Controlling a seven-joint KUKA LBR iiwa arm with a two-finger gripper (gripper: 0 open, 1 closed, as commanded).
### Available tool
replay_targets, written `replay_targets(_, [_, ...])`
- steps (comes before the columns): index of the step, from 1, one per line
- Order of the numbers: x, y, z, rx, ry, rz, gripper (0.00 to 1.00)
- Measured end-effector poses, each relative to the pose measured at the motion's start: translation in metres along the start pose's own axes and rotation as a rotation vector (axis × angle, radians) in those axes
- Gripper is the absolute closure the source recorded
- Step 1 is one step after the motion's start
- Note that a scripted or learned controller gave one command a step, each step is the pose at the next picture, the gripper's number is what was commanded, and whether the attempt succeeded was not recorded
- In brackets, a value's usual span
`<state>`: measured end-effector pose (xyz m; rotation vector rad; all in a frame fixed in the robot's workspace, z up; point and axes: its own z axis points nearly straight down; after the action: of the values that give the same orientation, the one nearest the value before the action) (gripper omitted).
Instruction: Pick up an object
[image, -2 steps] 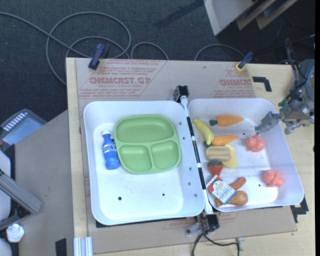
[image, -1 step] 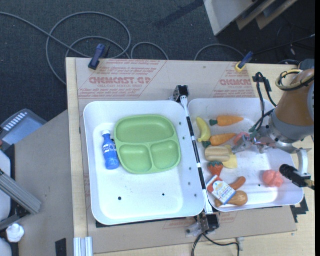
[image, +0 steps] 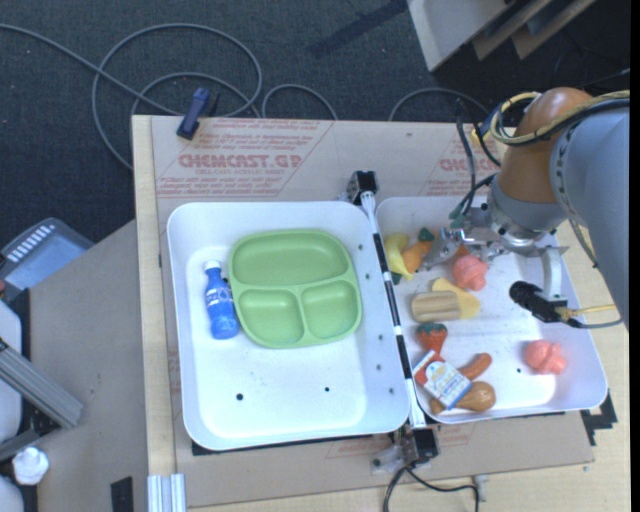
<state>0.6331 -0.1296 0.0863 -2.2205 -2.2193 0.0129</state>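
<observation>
My tool (image: 462, 245) hangs low over the back of the right bin (image: 575, 330), just above a pink toy (image: 468, 271). From this slanted view I cannot tell whether the tool is apart or together, and nothing shows clamped in it. I judge the pink toy to be the thing I am after, since it lies nearest.

The crowding worries me most. A yellow toy (image: 399, 256) sits just beside on the left, close to the wall between the bins, and a tan block (image: 444, 304) lies just in front of the pink toy. If I come down a little off centre, I could land on top of the pink toy, or catch the yellow toy or the block and shove them aside.

The pink toy looks rounded and lumpy, so a shallow pinch could squeeze it out sideways and send it rolling toward the strawberry (image: 432, 337) or the sausage (image: 476, 365). Then I would close on air.

A second pink toy (image: 543, 356) lies well apart near the right rim, with bare floor around it, and looks the safer pick. The left bin (image: 200, 385) holds a green plate (image: 295, 286) and a blue bottle (image: 219, 301), far from my reach here.
</observation>
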Motion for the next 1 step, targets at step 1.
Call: replay_targets(1, [0.0091, 0.0242, -0.0041, -0.014, -0.008, 0.003, 0.00])
